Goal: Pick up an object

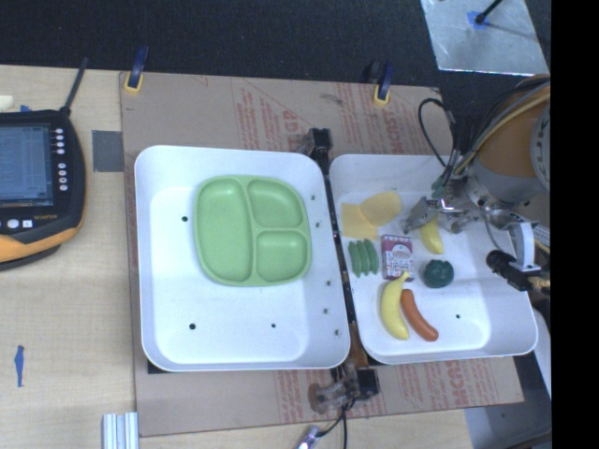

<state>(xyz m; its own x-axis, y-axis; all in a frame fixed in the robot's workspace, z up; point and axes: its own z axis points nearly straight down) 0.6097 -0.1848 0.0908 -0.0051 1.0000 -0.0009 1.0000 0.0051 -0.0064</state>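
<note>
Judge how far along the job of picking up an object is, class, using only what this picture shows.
Done: the arm's hand has reached into the right bin and sits low near the small yellow piece. In hand: nothing visibly gripped. Left: grasping and lifting. The banana, sausage, green ball, and small carton lie on the bin floor. The green plate sits in the left bin.

Light wood surface [65, 316], largely covered by a brown cardboard sheet [234, 110] held by two clamps at its upper edge. On the sheet, two white bins side by side: left bin [168, 325] at centre frame, right bin [487, 340] right of centre. A handheld control pendant [33, 190] rests on the wood at far left
</note>
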